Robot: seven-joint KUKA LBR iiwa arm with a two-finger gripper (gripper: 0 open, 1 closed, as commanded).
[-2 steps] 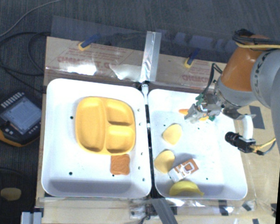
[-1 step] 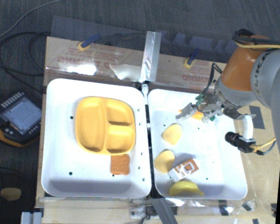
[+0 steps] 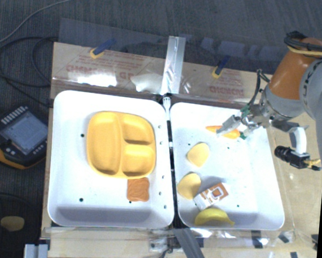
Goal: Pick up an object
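My gripper [image 3: 238,126] hangs low over the far part of the right bin [image 3: 258,180], reaching in from the right. A small orange piece [image 3: 213,128] lies right under and beside it, partly hidden by it; whether it is held is unclear. In the same bin, nearer the front, lie a pale yellow chip-like piece [image 3: 197,153], a second pale yellow piece [image 3: 188,185], a small white and orange box [image 3: 213,194] and a yellow curved piece [image 3: 212,217] against the front wall.
The left bin [image 3: 67,162] holds a yellow divided tray [image 3: 120,144] and an orange-brown square piece [image 3: 138,190] by its front right. A ridge [image 3: 168,155] separates the bins. A handheld controller [image 3: 19,134] lies off the bench at the left.
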